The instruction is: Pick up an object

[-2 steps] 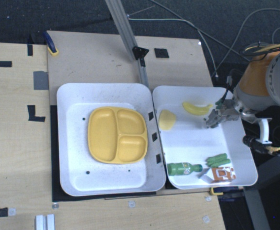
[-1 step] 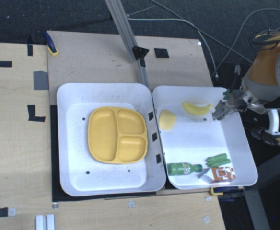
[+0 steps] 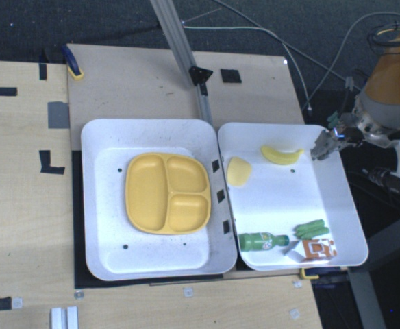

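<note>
The right bin [image 3: 337, 204] holds a yellow banana [image 3: 281, 155] near its far edge and a pale yellow rounded piece [image 3: 239, 171] against its left wall. At the bin's near end lie a green bottle [image 3: 262, 240], a green pickle-like item [image 3: 310, 228] and a small orange and white carton [image 3: 316, 249]. My gripper [image 3: 323, 146] hangs at the bin's far right rim, a short way right of the banana, with nothing visible between its fingers.
The left bin [image 3: 104, 184] bears a yellow divided plate [image 3: 167, 192]. A slanted metal pole [image 3: 179, 40] rises behind the bins. Cables trail across the dark floor at the back right. The arm's orange band [image 3: 385, 77] stands at the right edge.
</note>
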You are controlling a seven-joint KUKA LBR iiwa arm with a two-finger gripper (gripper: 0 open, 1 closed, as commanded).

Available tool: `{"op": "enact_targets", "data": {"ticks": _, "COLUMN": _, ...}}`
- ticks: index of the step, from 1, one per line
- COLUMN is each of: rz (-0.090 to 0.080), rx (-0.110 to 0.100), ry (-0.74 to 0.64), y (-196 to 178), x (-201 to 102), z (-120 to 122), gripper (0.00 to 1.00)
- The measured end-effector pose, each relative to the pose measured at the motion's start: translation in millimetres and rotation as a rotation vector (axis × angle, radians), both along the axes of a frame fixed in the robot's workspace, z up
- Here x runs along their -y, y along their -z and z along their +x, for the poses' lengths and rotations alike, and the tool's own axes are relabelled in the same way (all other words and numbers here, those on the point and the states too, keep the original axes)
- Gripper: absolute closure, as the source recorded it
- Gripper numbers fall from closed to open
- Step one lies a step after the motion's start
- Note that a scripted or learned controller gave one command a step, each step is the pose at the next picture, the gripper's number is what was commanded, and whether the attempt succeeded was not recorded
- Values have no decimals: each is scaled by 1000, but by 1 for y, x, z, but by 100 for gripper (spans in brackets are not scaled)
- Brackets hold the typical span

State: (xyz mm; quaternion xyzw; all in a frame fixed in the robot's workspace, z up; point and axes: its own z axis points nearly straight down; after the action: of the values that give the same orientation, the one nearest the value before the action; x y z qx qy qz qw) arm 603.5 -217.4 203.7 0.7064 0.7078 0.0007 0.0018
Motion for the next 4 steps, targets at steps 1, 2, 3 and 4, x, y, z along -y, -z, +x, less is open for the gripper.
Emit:
{"op": "enact_targets", "data": {"ticks": 1, "rz": 1, "rx": -2, "ry": 0, "y": -28, "x": 0, "z": 1, "gripper": 100}}
{"op": "enact_targets", "data": {"ticks": 2, "rz": 3, "rx": -4, "ry": -4, "y": -35, "x": -55, "z": -2, "gripper": 100}}
{"op": "enact_targets", "data": {"ticks": 3, "rz": 3, "rx": -3, "ry": -5, "y": -42, "x": -107, "z": 1, "gripper": 100}}
{"op": "enact_targets", "data": {"ticks": 4, "rz": 3, "rx": -4, "ry": -5, "y": -47, "x": -162, "z": 5, "gripper": 100}}
